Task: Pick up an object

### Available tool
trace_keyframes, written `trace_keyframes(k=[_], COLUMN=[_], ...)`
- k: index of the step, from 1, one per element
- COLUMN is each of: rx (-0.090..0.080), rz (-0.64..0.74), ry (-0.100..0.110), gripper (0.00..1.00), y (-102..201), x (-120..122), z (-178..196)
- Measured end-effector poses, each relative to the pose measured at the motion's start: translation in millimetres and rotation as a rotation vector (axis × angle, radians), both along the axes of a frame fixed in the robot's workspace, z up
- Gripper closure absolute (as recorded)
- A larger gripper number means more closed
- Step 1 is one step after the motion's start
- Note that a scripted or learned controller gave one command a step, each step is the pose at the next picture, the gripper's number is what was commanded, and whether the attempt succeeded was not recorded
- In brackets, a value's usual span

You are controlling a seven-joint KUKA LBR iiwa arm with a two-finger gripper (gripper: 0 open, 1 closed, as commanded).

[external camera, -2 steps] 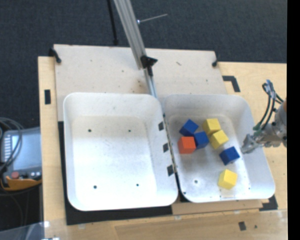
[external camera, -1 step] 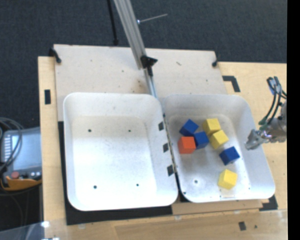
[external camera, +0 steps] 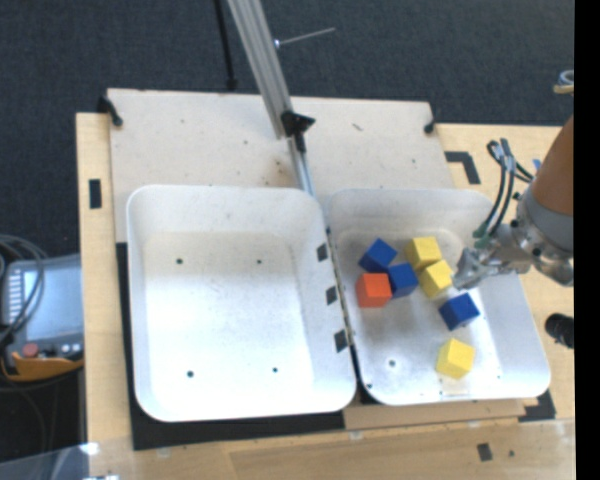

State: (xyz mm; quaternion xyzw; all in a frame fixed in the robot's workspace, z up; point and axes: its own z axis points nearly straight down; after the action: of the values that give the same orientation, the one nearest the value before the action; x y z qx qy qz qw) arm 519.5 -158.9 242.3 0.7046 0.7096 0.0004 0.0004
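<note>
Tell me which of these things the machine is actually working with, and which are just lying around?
Part of the job:
pincer
yellow blocks
blue blocks
orange block
right bin

Just lying about:
left bin
metal pole
cables
handheld controller

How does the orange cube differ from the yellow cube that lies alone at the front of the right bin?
The orange cube touches a blue cube in the cluster near the bin's left wall; the lone yellow cube lies apart, touching nothing. They differ in colour. Both look similar in size and rest on the right bin's floor.
</note>
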Motion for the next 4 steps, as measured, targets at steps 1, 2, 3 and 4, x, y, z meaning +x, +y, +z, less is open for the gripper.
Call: trace_keyframes(k=[1,2,3,4], rx=[0.001,0.001,0.001,0.002], rz=[-0.001,0.0,0.001,0.002], ry=[0.002,-0.001,-0.001,0.0], gripper=[1.0,1.0,1.0,1.0], y=[47,89,139,198], x=[11,27,46,50], z=[-11,-10,-5,3])
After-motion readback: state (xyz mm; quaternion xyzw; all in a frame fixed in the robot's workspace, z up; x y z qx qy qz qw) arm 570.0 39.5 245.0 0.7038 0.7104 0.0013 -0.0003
